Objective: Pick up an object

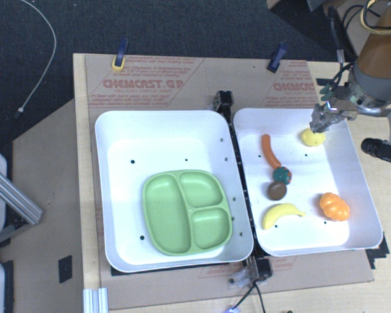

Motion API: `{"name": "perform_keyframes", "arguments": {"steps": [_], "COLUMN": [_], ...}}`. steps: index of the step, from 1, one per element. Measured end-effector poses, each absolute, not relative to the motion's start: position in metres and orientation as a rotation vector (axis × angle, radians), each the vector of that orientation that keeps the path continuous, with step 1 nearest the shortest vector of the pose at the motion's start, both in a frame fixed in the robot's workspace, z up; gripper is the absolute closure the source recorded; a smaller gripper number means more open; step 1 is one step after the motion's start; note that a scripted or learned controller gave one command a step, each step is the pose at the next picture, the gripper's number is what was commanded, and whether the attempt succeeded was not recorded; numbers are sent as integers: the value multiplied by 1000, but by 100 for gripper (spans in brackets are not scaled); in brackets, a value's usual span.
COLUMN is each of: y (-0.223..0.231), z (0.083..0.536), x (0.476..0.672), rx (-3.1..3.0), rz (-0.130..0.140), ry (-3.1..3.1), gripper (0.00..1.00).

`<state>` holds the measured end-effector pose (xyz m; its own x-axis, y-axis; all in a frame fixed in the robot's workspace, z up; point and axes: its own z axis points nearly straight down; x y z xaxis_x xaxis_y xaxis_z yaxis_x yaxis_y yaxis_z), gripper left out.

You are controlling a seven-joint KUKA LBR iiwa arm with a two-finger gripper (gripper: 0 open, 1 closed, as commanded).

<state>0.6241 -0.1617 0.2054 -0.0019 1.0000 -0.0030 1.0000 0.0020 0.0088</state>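
- yellow lemon [312, 137]: far corner of right bin [358, 194], claw [320, 124] right over it, touching
- claw state: cannot tell
- worktop [182, 83] cardboard printed "CHEMCAST GP" in red

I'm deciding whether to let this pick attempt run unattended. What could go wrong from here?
1. The claw sits over the small yellow object close to the right bin's far wall, so the fingers might hit the wall.
2. The object is small and rounded; it could slip away as the claw closes.
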Motion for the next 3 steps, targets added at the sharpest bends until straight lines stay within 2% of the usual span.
{"name": "perform_keyframes", "arguments": {"steps": [1,2,3], "y": [-162,-106,-65], "z": [259,253,254], "x": [625,618,601], "rx": [2214,2218,2218], "rz": [6,0,-1], "ry": [2218,2230,2229], "gripper": [100,100,100]}}
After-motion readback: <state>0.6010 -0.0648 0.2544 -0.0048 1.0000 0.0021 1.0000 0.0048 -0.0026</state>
